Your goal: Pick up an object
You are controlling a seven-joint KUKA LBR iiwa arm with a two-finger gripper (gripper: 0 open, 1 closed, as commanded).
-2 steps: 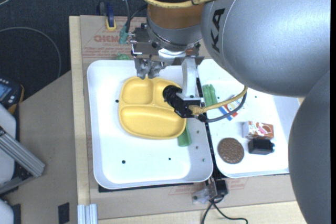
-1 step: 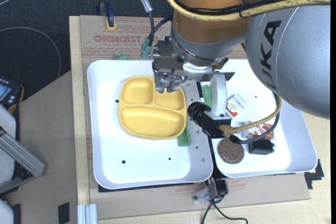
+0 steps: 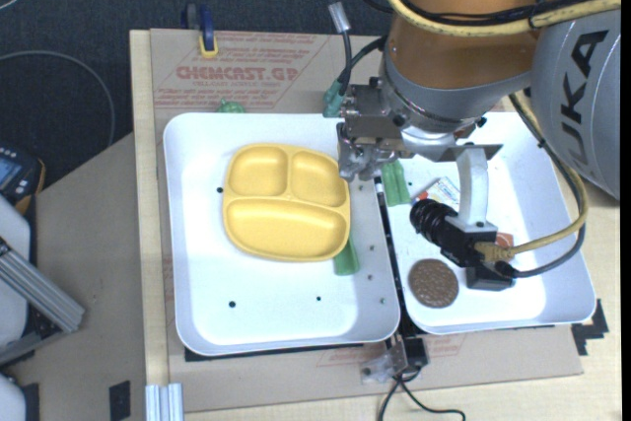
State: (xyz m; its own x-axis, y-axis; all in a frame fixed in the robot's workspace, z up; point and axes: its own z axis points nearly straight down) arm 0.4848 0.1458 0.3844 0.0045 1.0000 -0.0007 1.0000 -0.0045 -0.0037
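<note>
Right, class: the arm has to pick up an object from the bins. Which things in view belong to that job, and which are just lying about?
Belong to the job:
yellow divided plate
green stick
brown disc
left bin
right bin

Just lying about:
blue and yellow clamp
lettered board

A brown board (image 3: pixel 258 74) with red lettering covers the desk (image 3: pixel 153 251) left of the hand (image 3: pixel 363 165). A blue-and-yellow clamp (image 3: pixel 206 31) grips its far edge, and dark carpet (image 3: pixel 89 5) lies beyond.
</note>
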